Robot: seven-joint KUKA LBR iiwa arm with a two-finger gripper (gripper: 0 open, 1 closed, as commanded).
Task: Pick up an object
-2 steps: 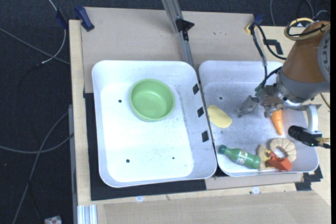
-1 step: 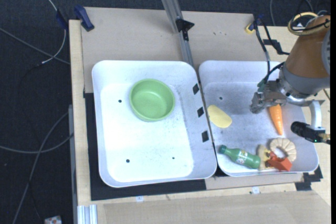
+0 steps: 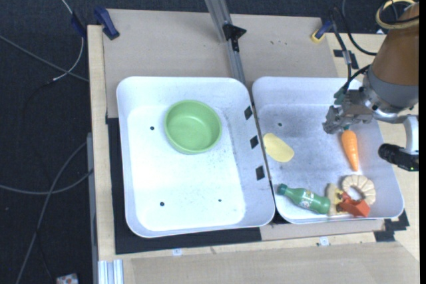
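Camera view is showing two white bins lying side by side on the bench; near to far, the right bin (image 3: 313, 136) is carrying a green bottle (image 3: 304, 199) lying on its side along the near edge, with a ring-shaped toy (image 3: 358, 188) and a red piece (image 3: 353, 207) resting toward the near right corner; a yellow object (image 3: 277, 147) is lying just beside the left wall; an orange carrot (image 3: 351, 150) is lying toward the right edge; the gripper (image 3: 341, 118) is hanging over the far right part of this bin, just beyond the carrot's thick end; whether it is open or closed cannot be told. The left bin (image 3: 193, 203) is carrying a green bowl (image 3: 193, 126), sitting upright toward the far edge.
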